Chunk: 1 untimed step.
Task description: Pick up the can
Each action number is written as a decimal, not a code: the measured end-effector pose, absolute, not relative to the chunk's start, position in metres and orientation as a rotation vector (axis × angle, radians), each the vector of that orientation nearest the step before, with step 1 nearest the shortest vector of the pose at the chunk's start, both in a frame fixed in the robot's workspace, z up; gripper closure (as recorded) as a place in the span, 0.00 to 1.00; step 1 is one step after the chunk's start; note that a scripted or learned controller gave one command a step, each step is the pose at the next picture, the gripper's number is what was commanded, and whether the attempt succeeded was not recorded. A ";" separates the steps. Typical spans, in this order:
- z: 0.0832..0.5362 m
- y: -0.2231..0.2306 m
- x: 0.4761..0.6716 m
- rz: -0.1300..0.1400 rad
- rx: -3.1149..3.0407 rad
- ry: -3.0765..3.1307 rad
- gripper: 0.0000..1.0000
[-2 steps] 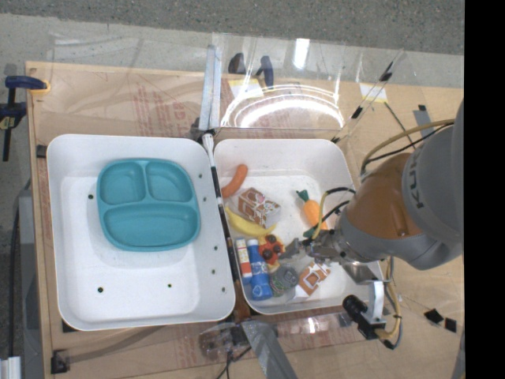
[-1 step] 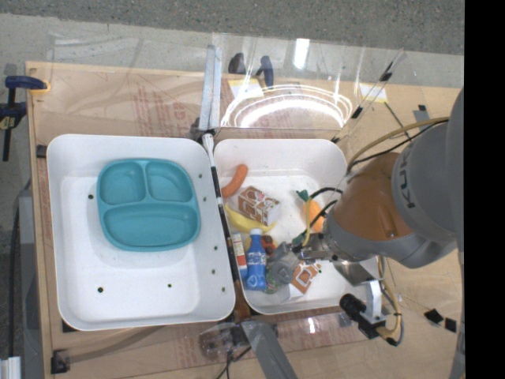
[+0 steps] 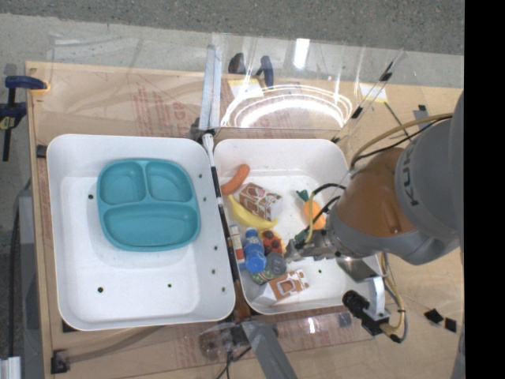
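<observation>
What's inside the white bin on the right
The right bin holds a sausage, banana, small printed carton, carrot, blue bottle and a flat packet. The arm covers its right part, so anything beneath stays hidden.

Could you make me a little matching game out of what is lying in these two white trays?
Things:
1. divided plate
2. banana
3. sausage
4. blue bottle

Descriptions:
A. yellow, middle of the right bin
B. teal, in the left bin
C. orange-red, top of the right bin's pile
D. by the right bin's left wall, below the banana

Pairs: 1-B, 2-A, 3-C, 4-D
</observation>
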State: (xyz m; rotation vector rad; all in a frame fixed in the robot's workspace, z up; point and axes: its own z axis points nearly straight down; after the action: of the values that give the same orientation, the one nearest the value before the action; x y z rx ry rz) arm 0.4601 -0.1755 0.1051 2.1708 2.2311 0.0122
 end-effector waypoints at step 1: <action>0.182 -0.181 0.515 -0.001 2.252 2.191 1.00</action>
State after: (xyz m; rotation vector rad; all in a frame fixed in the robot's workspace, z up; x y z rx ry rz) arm 0.5149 -0.1811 0.1823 2.2519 2.1907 -0.0006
